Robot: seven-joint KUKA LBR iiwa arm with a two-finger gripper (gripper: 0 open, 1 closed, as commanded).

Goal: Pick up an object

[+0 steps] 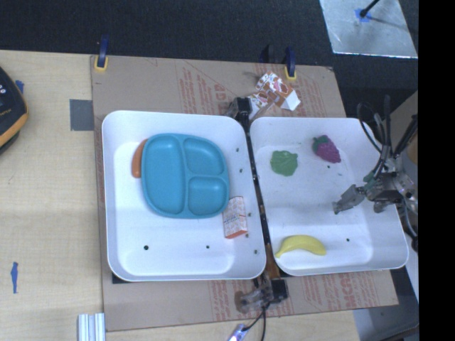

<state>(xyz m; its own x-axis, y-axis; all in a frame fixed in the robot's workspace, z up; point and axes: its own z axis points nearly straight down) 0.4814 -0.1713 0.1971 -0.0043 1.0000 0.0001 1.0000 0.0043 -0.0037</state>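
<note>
Red lettering on cardboard sheet unreadable, pincer in right bin, grip state unclear

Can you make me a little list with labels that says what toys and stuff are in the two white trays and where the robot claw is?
left tray: blue divided plate, an orange thing peeking out beside the plate, small packet by the plate's near right corner
right tray: green lump, purple grapes toy, yellow banana
claw: over the right tray's right side, touching no toy
banana spot: near front edge, apart from the others
outside trays: crumpled wrapper on the cardboard behind them
</note>
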